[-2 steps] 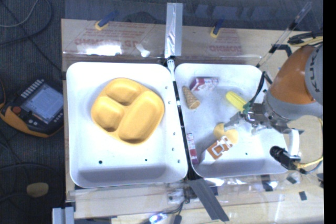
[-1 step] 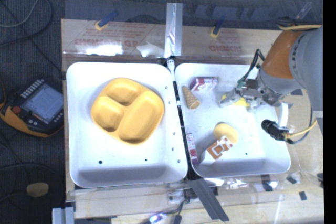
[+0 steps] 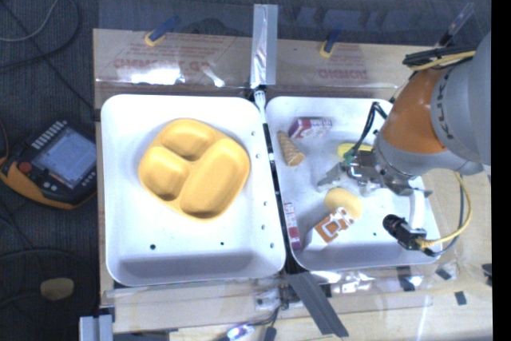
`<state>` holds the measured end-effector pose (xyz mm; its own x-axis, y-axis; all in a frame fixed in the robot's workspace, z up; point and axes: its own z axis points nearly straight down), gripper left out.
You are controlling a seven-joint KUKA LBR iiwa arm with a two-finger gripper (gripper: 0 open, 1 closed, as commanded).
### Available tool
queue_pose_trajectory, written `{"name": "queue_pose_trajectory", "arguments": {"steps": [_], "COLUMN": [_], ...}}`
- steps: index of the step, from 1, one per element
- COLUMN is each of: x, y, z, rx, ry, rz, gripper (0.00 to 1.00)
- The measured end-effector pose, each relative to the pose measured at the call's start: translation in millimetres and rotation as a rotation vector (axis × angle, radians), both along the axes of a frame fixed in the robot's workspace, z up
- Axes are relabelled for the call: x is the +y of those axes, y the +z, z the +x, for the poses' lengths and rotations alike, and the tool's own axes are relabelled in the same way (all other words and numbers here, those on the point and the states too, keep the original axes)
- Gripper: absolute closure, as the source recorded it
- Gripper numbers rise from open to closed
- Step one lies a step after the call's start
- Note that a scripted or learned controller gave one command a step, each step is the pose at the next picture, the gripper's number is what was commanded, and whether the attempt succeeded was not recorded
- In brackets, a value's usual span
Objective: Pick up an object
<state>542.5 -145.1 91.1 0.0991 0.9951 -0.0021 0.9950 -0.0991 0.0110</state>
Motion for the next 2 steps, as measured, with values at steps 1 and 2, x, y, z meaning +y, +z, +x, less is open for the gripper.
{"name": "queue_pose_trajectory", "arguments": {"steps": [1, 2], "x": [0.5, 0.5], "y": [9.0, 8.9], "z": [1.6, 1.4], "rx": [-0.002, -0.001], "ry": [0.002, 0.001], "rz": [0.002, 0.003], "gripper": [1.00, 0.00]}}
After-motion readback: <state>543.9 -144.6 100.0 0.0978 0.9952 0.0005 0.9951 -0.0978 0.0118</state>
